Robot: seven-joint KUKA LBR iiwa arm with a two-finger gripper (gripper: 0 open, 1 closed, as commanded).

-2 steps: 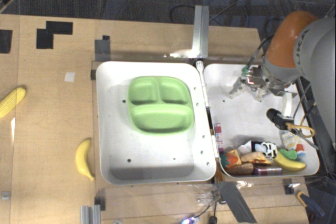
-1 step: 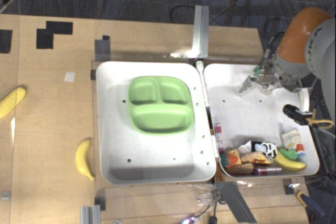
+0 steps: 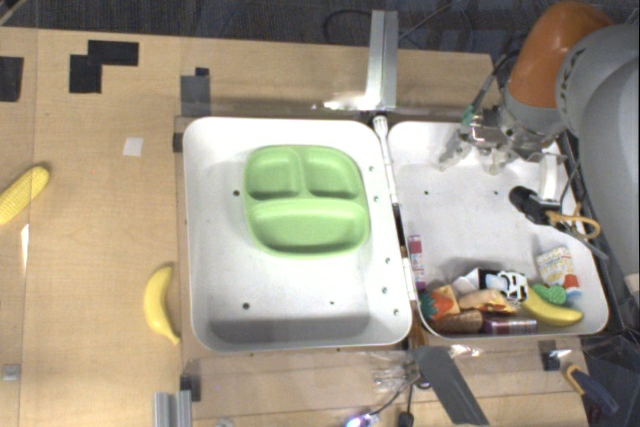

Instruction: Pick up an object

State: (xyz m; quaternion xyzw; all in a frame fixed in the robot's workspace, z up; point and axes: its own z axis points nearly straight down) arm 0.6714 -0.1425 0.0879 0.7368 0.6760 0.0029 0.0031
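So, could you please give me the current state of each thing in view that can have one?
gripper: fingers spread open, holding nothing, over the right bin's far end
green tray: upright, compartments bare, in the left bin
toy pile: heaped at the right bin's near edge
yellow banana: lying on the bench
corn cob: lying on the bench

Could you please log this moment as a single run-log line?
hand: open, over right bin's far end, holding nothing | toys: piled at near edge | green tray: in left bin
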